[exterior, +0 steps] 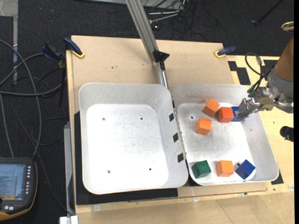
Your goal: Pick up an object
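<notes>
The right bin (261,148) holds several small blocks. An orange block (211,107) and a red-orange block (225,114) lie near its far edge, with another orange block (203,125) just below them. Along the near edge sit a green block (202,168), an orange block (224,168) and a blue block (245,169). My gripper (243,109) hangs low at the bin's far right side, right beside the red-orange block. A small blue piece (235,112) shows between the gripper tip and that block; what it is stays unclear.
The left bin (93,125) lies beside the right one, their rims meeting mid-bench. A slanted metal pole (142,24) crosses the far side. Clamps (74,48) (225,51) sit at the board's far corners. Cables and a pendant (14,185) lie off the left.
</notes>
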### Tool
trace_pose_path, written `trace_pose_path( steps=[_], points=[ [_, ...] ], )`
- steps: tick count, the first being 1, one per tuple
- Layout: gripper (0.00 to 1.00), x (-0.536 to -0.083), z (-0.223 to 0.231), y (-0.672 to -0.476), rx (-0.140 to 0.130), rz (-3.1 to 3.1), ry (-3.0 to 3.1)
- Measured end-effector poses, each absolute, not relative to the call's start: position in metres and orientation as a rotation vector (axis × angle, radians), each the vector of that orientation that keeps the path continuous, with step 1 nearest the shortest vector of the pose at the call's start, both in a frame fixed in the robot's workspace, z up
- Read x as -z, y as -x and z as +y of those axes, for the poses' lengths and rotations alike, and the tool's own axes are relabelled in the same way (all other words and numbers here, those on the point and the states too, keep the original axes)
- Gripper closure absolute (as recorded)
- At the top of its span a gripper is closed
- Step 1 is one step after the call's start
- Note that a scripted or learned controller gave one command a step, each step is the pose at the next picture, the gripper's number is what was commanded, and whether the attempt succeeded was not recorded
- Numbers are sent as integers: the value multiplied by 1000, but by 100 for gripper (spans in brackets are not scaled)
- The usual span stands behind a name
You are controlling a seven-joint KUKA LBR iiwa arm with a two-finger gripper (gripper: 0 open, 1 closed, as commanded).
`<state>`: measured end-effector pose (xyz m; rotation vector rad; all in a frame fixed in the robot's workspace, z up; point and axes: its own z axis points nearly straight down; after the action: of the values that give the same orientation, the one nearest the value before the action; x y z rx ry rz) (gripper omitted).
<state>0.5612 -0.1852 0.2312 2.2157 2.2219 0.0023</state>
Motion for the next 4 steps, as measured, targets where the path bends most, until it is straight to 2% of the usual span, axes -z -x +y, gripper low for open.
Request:
trace_pose_path(
  steps=[2,3,4],
  points=[
    [100,-235,-85,-539,-3,2231,-2213],
    [100,-244,-36,-531,-3,2232,-2213],
    [100,-231,19,-527,-1,2233,-2213]
  ],
)
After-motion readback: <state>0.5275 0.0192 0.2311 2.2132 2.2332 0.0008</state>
